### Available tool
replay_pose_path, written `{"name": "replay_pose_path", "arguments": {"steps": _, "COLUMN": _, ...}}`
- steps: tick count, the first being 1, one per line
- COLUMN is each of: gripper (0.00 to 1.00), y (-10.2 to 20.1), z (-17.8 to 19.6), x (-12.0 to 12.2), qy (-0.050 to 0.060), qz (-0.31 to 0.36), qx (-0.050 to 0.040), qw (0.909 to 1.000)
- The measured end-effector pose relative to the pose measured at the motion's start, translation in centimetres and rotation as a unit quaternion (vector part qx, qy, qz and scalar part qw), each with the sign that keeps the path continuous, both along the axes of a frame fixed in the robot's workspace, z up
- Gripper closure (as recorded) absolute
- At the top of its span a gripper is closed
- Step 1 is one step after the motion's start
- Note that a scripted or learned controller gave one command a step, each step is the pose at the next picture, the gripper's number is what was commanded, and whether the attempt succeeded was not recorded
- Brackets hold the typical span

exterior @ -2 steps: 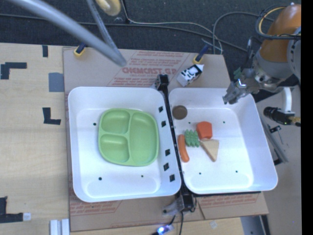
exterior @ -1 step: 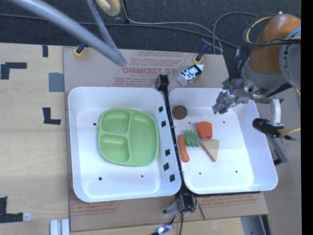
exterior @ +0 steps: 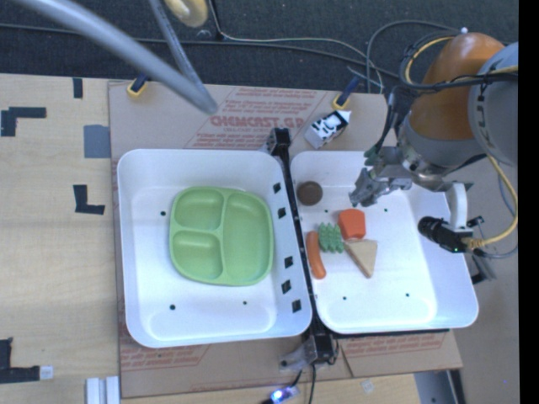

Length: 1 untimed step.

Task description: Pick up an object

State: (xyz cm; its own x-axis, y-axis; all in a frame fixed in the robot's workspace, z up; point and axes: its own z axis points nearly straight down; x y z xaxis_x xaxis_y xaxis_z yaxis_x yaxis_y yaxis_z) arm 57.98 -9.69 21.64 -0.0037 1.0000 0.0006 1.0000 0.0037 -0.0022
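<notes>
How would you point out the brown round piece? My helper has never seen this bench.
Take the right bin, beside the bin with the green tray. Near its upper left corner lies the brown round piece. It is the only dark, ball-like item, above the carrot and orange block.

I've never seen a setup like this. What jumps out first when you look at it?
Probably the bright green divided plate, alone in the left white bin. Next, the grey arm with its big orange band, reaching in from the right, its gripper hanging over the right bin just above a small cluster of toy food: an orange block, carrot and wedge.
</notes>
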Motion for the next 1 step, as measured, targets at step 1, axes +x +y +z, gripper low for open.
{"name": "replay_pose_path", "arguments": {"steps": 1, "gripper": 1.0, "y": 5.75, "z": -0.2, "x": -1.52, "qy": 0.001, "qz": 0.001, "qx": 0.0002, "qw": 1.0}}
